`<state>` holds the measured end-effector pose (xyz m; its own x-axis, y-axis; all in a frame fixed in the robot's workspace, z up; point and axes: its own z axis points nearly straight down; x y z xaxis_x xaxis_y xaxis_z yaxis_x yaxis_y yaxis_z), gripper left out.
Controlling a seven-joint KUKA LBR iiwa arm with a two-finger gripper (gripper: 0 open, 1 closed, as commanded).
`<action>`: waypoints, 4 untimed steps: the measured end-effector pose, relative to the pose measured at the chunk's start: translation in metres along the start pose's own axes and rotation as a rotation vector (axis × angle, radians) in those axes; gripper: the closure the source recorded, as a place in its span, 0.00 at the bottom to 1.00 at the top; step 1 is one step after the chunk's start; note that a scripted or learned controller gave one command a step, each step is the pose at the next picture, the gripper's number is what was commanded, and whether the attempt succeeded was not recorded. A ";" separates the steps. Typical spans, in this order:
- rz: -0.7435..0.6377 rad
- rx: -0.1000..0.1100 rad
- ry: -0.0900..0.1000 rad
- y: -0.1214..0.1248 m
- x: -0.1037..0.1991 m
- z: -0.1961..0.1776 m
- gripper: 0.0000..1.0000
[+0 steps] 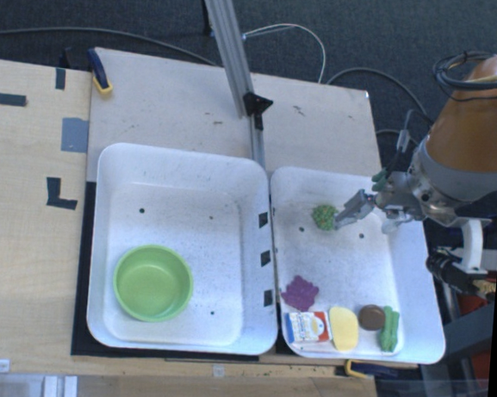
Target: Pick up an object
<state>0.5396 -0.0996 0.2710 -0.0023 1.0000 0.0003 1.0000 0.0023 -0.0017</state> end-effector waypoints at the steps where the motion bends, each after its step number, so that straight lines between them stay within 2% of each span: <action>1: 0.000 0.000 0.000 0.000 0.000 0.000 0.00; 4: 0.002 0.006 0.001 -0.007 -0.027 0.149 0.00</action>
<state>0.5325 -0.1263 0.1216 0.0000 1.0000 0.0008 1.0000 0.0000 -0.0081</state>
